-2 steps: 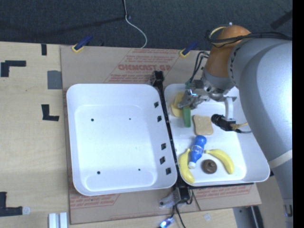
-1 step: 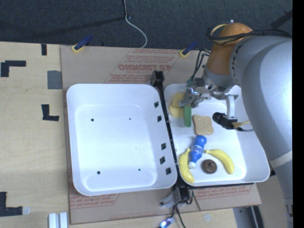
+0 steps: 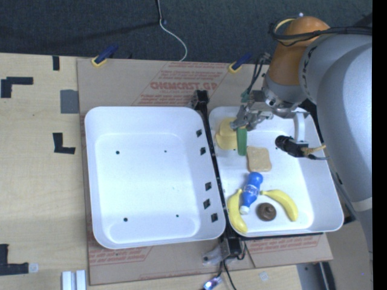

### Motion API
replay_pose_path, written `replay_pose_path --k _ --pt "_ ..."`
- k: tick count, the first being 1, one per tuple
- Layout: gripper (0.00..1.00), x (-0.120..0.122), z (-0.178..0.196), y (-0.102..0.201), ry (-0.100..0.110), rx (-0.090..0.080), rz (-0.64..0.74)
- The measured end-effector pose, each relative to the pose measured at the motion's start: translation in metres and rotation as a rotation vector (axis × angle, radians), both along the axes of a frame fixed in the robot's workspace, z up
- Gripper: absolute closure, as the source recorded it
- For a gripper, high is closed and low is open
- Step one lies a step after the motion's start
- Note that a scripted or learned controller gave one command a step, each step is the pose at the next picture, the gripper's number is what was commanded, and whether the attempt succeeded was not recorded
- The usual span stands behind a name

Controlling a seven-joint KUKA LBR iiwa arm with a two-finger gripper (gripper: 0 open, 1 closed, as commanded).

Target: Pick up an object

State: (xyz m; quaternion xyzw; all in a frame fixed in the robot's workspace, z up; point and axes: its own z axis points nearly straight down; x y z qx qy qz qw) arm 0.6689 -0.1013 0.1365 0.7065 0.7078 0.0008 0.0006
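Two shallow white plastic bins (image 3: pixel 145 119) look smooth with a slight sheen. Beneath them lies a matt brown cardboard sheet (image 3: pixel 175 83) with red print. The curved yellow plastic bananas (image 3: pixel 284 201) look glossy; the grey arm casing (image 3: pixel 344 101) appears smooth and satiny.

I see two shallow white bins side by side on a cardboard sheet (image 3: pixel 175 86) printed with faded red lettering. The left bin (image 3: pixel 97 162) shows a few small dark dots on its floor. The right bin (image 3: pixel 311 186) touches it along a seam lined with black clips (image 3: pixel 208 189). Blue-and-yellow clamps (image 3: pixel 104 55) pin the cardboard's far corners. The light wooden bench (image 3: pixel 36 186) carries black tape marks (image 3: pixel 60 144) and a grey square (image 3: pixel 69 99). Behind it lies dark carpet (image 3: pixel 91 11), with a thin white cable (image 3: pixel 172 35) curling down onto the cardboard.
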Motion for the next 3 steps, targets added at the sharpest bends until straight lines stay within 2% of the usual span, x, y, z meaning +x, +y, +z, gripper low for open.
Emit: replay_pose_path --k 1,2,3 --pt "0.0 -0.001 -0.003 -0.001 0.003 -0.001 -0.001" --pt "0.0 -0.04 -0.053 0.007 -0.001 -0.004 -0.001" --pt "0.0 0.002 -0.05 0.006 -0.002 -0.002 0.001"
